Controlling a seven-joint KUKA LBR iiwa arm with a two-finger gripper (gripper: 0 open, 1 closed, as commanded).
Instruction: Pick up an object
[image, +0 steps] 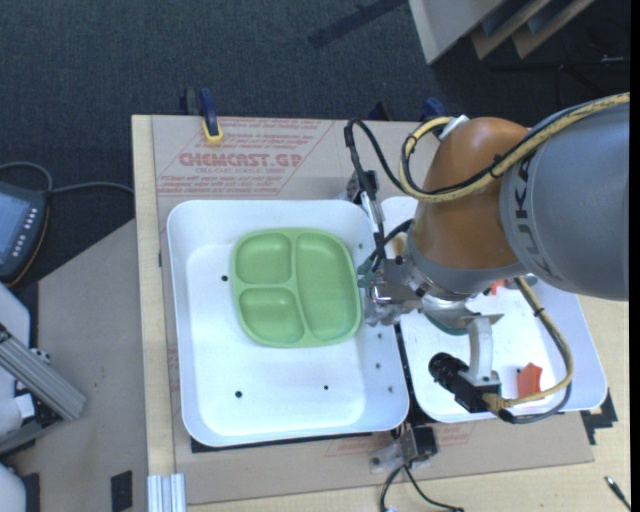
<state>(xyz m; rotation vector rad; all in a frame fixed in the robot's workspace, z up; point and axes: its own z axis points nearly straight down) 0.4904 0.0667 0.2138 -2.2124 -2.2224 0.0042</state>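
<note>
Camera view: grey arm with orange band (470, 200) hangs over the right shallow white bin (575, 330), hiding its tool. Left shallow white bin (200, 350) holds a light-green three-compartment plastic tray (295, 287). A small orange-red piece (528, 378) lies in the right bin.

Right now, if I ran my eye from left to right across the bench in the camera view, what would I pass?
Left white bin → green divided tray lying in it → the arm's orange band above the seam between the bins → small red object in the right white bin.
</note>
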